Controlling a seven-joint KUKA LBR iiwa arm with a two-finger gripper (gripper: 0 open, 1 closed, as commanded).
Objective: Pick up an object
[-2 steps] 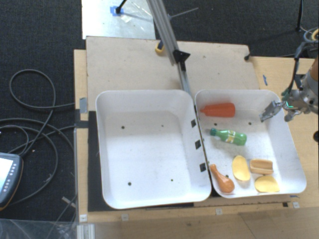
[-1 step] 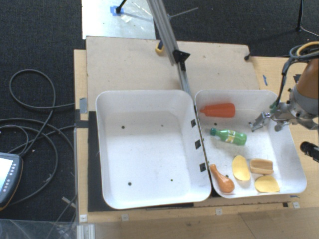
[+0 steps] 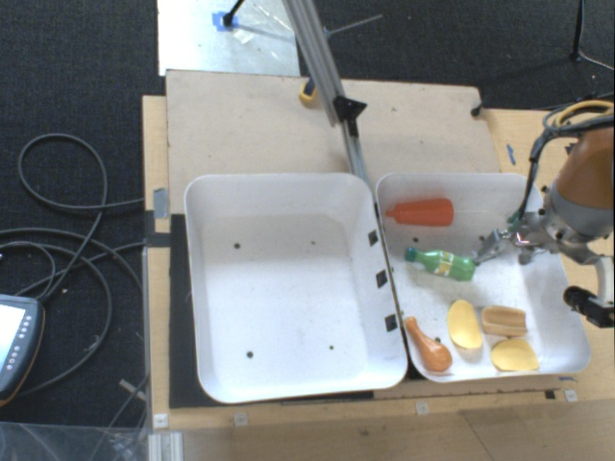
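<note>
My gripper (image 3: 492, 245) hangs over the right bin (image 3: 553, 286), near its middle, on the grey arm with the orange band (image 3: 588, 176) that comes in from the right. It sits just right of a green bottle (image 3: 442, 263) lying on its side, close to the bottle's thick end. An orange-red bottle (image 3: 420, 212) lies near the bin's far wall. Along the near wall lie an orange drumstick (image 3: 429, 346), a yellow oval piece (image 3: 465, 325), a tan bun (image 3: 504, 320) and a yellow wedge (image 3: 515, 355).
The left bin (image 3: 207, 286) stands wall to wall with the right one. A slanted metal pole (image 3: 317, 46) crosses above the bench's far side. Cables (image 3: 58, 219) and a handheld pendant (image 3: 14, 339) lie on the floor at the left.
</note>
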